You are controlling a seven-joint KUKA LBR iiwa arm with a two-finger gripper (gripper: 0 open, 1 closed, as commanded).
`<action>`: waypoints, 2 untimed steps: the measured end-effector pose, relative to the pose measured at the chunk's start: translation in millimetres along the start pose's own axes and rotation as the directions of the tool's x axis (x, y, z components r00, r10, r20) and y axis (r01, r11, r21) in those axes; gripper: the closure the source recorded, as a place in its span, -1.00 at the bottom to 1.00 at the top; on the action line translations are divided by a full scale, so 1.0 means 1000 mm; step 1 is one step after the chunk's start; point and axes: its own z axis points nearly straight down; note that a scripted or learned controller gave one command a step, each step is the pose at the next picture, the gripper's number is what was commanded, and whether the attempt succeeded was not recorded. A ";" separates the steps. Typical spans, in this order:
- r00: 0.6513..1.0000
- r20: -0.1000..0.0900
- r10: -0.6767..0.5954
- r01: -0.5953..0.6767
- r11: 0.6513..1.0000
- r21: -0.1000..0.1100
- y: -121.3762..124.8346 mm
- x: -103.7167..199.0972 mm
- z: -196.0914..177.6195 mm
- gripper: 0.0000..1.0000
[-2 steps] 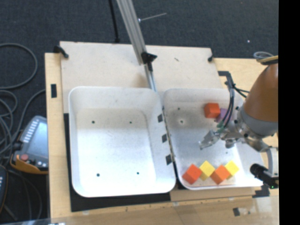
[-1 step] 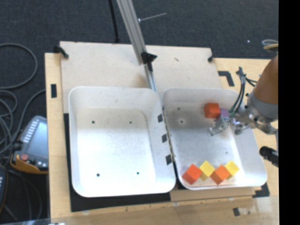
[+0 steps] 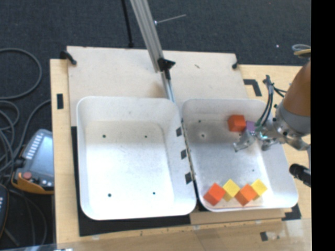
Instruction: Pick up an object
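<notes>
Two shallow white bins sit side by side on the counter [image 3: 120, 69], which is a pale board on a wooden top. The left bin [image 3: 86, 140] shows only dark specks and a few small dots on its floor. The right bin [image 3: 277, 192] holds six small blocks in all.

At the far side of the right bin lies an orange block [image 3: 236, 123], and just to its right, touching or nearly so, a small purple block [image 3: 250, 126]. Along the near wall four blocks lie in a close row: from left to right an orange block [image 3: 214, 193], a yellow block [image 3: 231, 187], a second orange block [image 3: 246, 194] and a second yellow block [image 3: 258, 186]. That makes three orange, two yellow and one purple.

The arm [image 3: 297, 101] reaches in from the right, and its gripper [image 3: 251, 140] hangs over the right bin just near of the purple block and well apart from the near row. Whether the gripper is open or closed cannot be told, and no block can be seen held in it.

Around the bins, a slanted metal rail [image 3: 146, 27] rises from the far edge between them. On the dark floor to the left lie loose cables [image 3: 21, 82] and a handheld control pendant [image 3: 39, 158].
</notes>
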 end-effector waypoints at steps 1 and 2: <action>1.000 -0.002 -0.003 0.003 1.000 0.004 0.027 0.012 0.068 -1.00; 1.000 -0.012 0.001 0.000 1.000 0.026 0.104 -0.012 0.093 -1.00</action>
